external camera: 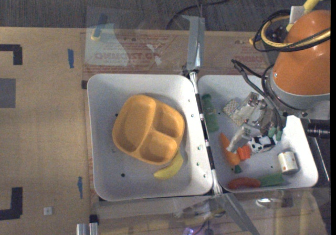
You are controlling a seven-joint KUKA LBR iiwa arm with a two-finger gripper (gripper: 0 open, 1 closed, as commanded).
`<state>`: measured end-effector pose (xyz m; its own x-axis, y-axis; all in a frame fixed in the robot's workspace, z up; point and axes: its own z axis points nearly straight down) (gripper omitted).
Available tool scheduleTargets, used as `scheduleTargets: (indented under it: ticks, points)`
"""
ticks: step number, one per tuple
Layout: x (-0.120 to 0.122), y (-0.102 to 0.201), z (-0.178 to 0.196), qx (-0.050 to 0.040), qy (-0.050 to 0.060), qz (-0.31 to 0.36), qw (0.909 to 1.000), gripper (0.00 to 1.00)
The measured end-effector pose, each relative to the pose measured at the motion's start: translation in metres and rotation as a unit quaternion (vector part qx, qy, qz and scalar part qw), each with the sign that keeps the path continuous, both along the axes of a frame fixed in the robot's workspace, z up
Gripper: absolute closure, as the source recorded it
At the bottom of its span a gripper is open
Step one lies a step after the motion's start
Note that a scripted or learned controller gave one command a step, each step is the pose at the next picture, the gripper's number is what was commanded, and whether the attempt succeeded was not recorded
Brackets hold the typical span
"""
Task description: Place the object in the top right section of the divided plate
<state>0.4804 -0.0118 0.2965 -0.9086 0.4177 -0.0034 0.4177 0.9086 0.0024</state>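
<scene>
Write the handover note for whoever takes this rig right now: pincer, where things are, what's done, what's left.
Pincer: low over the right bin, among the toys; I cannot tell whether it is open or shut, and nothing is seen held in it.
Orange divided plate: in the left bin, tilted at a slant, all its sections bare. A yellow banana lies in the left bin just beside the plate's near edge.
Right bin also holds a carrot, a green bottle, a red pepper, a small can and a black-and-white cow toy.
Done: nothing placed yet.
Left: pick an object, carry it over, set it in the plate's top right section.
</scene>
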Motion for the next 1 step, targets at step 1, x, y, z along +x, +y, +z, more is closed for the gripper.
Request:
scheduleTargets:
  ticks: [1]
  points:
    - [0.0017,-0.0008,0.0109,0.0003,-0.003,-0.001,1.0000,1.00]
